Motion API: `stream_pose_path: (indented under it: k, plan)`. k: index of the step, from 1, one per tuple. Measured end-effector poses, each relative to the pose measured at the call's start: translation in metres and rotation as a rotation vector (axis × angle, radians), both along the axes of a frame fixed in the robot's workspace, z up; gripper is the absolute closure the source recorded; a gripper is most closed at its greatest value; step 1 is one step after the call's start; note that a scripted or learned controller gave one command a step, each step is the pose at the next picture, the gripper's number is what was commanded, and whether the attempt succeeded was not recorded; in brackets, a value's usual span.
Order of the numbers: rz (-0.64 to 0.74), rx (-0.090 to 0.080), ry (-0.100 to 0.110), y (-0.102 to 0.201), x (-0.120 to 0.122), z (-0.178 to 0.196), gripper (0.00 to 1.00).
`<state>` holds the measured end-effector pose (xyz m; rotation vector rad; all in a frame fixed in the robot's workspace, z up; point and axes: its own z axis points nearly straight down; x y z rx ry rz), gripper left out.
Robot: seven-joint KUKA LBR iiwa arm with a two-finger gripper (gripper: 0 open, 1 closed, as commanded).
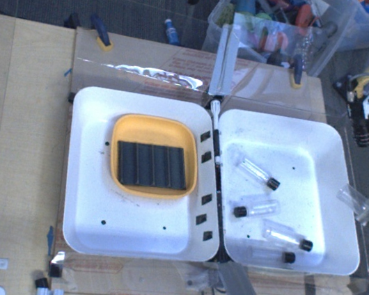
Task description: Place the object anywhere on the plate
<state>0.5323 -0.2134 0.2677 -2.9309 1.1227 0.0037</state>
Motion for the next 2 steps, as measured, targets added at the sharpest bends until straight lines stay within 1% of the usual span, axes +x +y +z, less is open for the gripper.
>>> stream_pose_path:
  k: [1,2]
  plan:
    - [0.323,0.000,-0.005,-0.004,0.035,0.040,1.00]
    - [0.535,0.001,-0.006,-0.007,0.050,0.055,1.00]
